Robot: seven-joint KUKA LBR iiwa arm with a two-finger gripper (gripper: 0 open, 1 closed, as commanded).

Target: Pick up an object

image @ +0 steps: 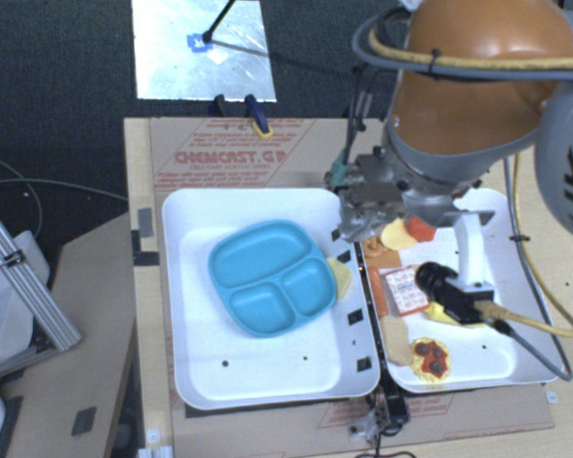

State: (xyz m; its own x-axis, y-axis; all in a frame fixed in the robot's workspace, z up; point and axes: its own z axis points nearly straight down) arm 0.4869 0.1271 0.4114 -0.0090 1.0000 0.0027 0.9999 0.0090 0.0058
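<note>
Pickable items are lying in the right bin [483, 353]: a yellow disc [397, 235] with an orange-red piece [420, 230] touching it at the far end, a red-and-white packet [402, 290] mid-bin, then a tan strip [395, 337] and a toy pizza slice [430, 357] at the near end. A blue divided plate [269, 276] is sitting in the left bin [207, 358], with a pale yellow piece [342, 276] poking out at its right edge. The wrist [389, 196] is hanging over the divide between the bins, just beside the yellow disc. I'm not managing to tell whether the jaws are released or clenched.
</note>
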